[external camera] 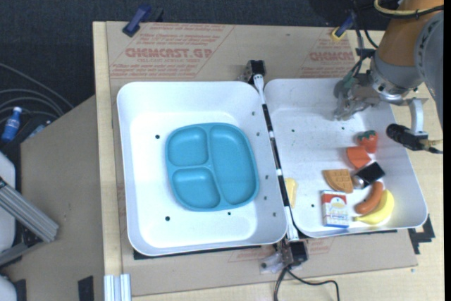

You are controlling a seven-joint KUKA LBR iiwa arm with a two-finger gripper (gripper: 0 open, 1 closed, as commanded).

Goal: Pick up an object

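We see gripper (347, 106) low over bare floor of right bin (303, 151), toys (363, 183) clustered nearer corner; jaws' gap can't tell, nothing visibly held.

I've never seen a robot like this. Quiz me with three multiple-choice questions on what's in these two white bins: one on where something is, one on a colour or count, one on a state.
1. Where does the blue divided plastic plate lie?
A. left bin
B. right bin
C. on the bench

2. How many sections does it have?
A. two
B. three
C. five

3. The robot's hand is:
A. over the left bin
B. over the right bin's far end
C. touching the yellow toy banana

Answers: 1 A, it sits mid left bin. 2 B, ridges split it in three. 3 B, it hangs above bare white floor of the right bin, apart from the toys.
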